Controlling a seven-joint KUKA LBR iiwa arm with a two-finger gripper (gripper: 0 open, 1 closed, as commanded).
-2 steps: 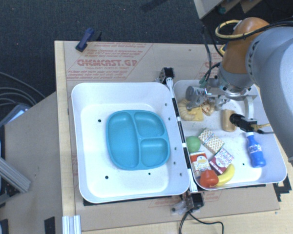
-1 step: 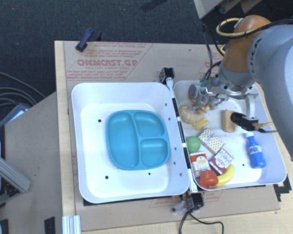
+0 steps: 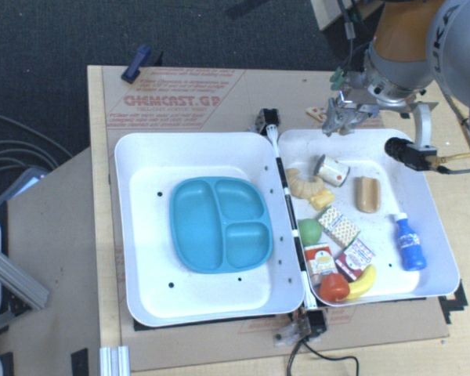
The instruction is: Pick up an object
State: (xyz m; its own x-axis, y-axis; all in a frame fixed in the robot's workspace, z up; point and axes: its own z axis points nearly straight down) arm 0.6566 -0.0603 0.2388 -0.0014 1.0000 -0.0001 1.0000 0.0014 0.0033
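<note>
Camera view records the gripper (image 3: 343,121) above the far rim of the right bin (image 3: 441,233), its state not discernible and nothing visibly held, while the nearest item, a small silver-and-white can (image 3: 331,171) with a red band, lies tilted just below, beside a croissant-shaped pastry (image 3: 302,183).

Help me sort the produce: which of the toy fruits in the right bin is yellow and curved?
The banana, at the bin's near edge beside the red tomato. The green lime lies farther up and is round.
</note>
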